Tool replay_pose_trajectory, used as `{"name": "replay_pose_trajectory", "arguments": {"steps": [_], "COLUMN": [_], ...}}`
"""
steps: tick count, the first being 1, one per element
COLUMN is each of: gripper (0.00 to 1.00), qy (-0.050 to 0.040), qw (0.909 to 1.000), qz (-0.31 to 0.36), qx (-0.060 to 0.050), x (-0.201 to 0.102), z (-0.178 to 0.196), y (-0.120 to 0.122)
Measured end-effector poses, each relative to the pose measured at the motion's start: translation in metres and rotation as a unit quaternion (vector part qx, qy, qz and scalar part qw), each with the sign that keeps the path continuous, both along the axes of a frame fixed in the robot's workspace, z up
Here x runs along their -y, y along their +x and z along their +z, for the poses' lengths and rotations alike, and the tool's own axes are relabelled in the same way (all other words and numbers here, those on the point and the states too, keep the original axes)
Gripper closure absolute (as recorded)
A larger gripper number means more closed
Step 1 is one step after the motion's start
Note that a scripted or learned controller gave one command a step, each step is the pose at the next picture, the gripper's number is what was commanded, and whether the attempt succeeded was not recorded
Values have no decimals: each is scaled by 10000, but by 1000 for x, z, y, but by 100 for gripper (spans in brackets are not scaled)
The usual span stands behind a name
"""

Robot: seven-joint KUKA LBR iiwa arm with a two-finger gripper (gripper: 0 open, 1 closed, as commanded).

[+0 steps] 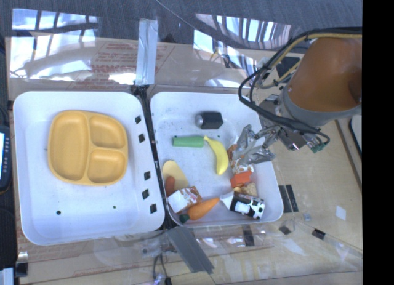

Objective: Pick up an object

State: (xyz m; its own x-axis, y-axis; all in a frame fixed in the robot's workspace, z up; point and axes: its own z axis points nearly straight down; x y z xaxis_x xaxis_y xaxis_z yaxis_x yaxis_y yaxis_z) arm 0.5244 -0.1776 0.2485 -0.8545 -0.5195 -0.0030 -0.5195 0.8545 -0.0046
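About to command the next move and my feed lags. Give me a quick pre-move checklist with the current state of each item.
1. Claw over the right bin: ok.
2. Item under the claw: an orange-red piece lies just below it: ok.
3. Grasp confirmed: cannot tell.
4. Neighbours crowd the target: banana and black-and-white toy lie close: not ok.
5. Arm cables hang above the bin: ok.
6. Yellow tray sits in the left bin: ok.
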Motion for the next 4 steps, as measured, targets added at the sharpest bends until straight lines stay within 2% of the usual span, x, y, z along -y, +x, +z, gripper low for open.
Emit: {"name": "replay_pose_trajectory", "arguments": {"steps": [1,2,3,4], "gripper": [100,100,100,100], "qy": [20,22,7,14], "qw": [9999,9983,9990,9882], "qz": [-97,-575,438,1530], "qx": [-31,-33,-1,-14], "x": [-11,-49,-22,-44], "z": [-42,-80,-13,-40], "y": [-21,-4,76,100]}}
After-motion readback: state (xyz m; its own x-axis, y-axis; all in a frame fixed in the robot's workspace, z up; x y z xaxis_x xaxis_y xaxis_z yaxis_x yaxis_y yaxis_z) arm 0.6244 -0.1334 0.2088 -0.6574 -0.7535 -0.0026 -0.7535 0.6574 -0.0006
